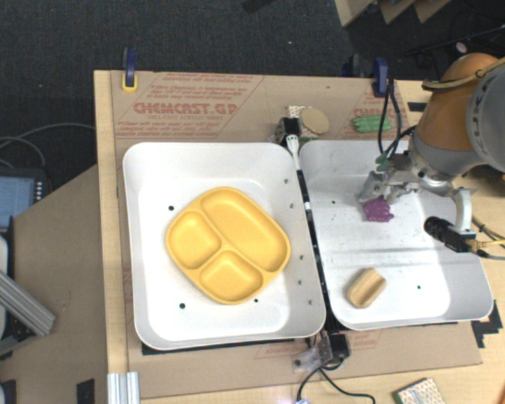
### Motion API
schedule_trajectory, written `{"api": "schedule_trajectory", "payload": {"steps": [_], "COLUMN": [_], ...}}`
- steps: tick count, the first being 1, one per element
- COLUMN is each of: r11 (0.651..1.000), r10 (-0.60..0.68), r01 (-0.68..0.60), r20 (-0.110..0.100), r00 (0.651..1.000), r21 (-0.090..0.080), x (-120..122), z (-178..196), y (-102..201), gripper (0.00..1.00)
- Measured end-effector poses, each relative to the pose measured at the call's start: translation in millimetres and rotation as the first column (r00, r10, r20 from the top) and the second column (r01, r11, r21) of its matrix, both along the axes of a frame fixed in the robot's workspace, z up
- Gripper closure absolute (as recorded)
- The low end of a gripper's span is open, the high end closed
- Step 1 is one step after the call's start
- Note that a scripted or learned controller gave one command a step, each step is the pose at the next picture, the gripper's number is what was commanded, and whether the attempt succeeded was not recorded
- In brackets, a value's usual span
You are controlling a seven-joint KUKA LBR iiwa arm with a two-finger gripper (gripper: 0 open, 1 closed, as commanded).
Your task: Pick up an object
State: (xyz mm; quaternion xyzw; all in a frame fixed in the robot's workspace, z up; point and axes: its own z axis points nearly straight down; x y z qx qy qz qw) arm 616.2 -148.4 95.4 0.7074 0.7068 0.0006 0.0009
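Broadly, the bench (194, 99) is a pale board printed with red lettering, and it carries two shallow white bins pressed together along a shared middle edge. Of these, the left bin (143, 225) is taken up mostly by a yellow divided tray (227, 244), three compartments, set at a tilt near the centre; bare white floor runs all round it, widest along the top and the left wall. Next to it, the right bin (454, 297) has far more open floor, chiefly across its middle and lower right. From the right edge the grey arm (480, 124), with its orange band, leans over the right bin's upper part, and its gripper (385, 185) hangs low just above a small purple object (377, 210) that lies on the bin floor in the upper middle, clear of every wall. Whether the gripper touches the purple object, or how its parts stand, cannot be told from this angle. A tan block (366, 288) lies near the right bin's lower edge, well apart from the purple piece, with room on all sides. Behind the bins' top rims sit a round tan disc (315, 122) and a small green item (370, 124) on the board.
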Motion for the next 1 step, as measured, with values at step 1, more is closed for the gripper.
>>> {"api": "schedule_trajectory", "payload": {"steps": [1], "r11": [1.000], "r10": [0.007], "r01": [-0.007], "r20": [0.009], "r00": [1.000], "r21": [0.002], "x": [-37.0], "z": [107.8], "y": [65.8], "gripper": [1.00]}}
